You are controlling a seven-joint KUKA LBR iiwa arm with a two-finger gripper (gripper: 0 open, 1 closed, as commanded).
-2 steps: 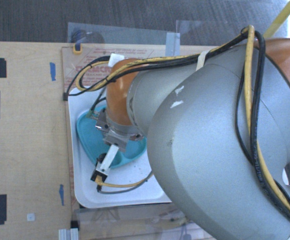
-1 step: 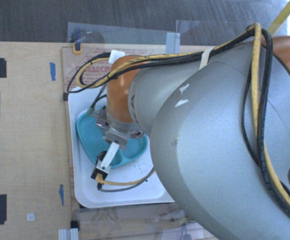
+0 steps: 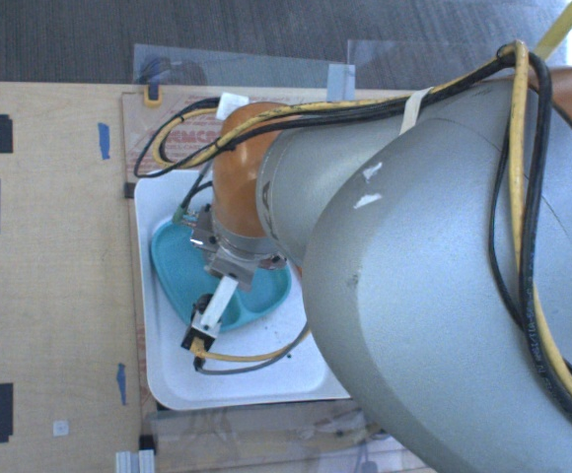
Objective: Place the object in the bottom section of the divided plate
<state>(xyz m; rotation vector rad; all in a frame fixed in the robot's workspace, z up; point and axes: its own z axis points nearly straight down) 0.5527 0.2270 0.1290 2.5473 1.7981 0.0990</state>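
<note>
Camera view: your gripper (image 3: 237,262) sits over the teal divided plate (image 3: 171,264) in the white bin (image 3: 173,368), centre-left of frame. Grip state and object position: can't tell, the arm (image 3: 414,264) hides both. Treat placement as unconfirmed.

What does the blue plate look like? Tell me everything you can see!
The plate is blue-green, smooth and shiny like plastic, with a rounded edge. It lies flat in the white bin. The grey arm reaches over it and hides its middle, so its sections can't be made out.
</note>
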